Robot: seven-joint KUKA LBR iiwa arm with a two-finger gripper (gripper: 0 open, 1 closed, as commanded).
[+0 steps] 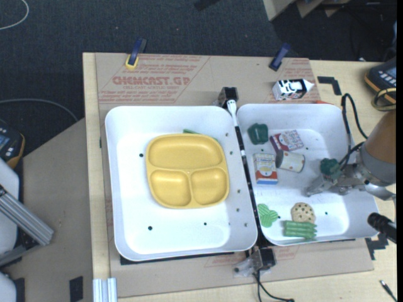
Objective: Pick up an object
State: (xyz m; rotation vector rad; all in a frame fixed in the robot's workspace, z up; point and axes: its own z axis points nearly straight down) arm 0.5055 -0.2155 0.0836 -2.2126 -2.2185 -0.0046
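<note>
The right bin (334,115) holds several small toy foods. A dark green pepper (257,133) lies at the back, with a red-and-white carton (287,139) beside it. A white cup (292,162) lies on its side next to a small box (266,168). Near the front are a cookie (303,212), green beans (298,230) and a green leafy piece (268,215). My gripper (322,186) is low in the right bin, pointing left, just below a dark green round piece (329,166) and right of the cup. Nothing is visibly held.
The left bin (126,187) holds a yellow divided plate (187,170) with a green sliver (191,131) at its back edge. A black-and-white toy (293,88) lies on the board behind the right bin. The arm (381,150) covers the right bin's right side.
</note>
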